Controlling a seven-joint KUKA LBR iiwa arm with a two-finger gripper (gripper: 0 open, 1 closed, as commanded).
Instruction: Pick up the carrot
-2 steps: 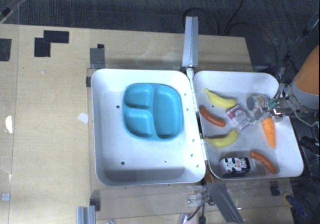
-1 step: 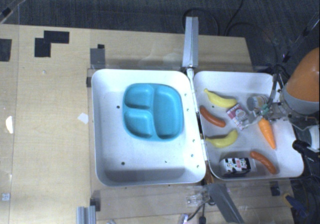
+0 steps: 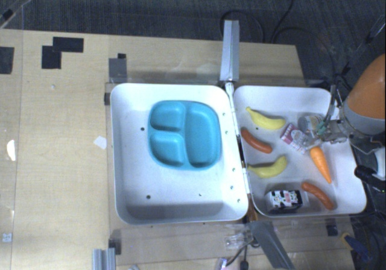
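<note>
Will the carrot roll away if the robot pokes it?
Probably a little. The carrot looks round and tapered, so it would likely swing in a curve rather than roll straight. It looks smooth and stiff, perhaps slippery to pinch. The right bin's wall should stop it.

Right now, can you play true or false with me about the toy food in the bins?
1. The carrot lies in the right bin. True.
2. The blue tray sits in the right bin. False: it sits in the left bin.
3. Two bananas are in the right bin. True.
4. The carrot lies on the blue tray. False: it lies on the right bin's floor, near the hand.
</note>
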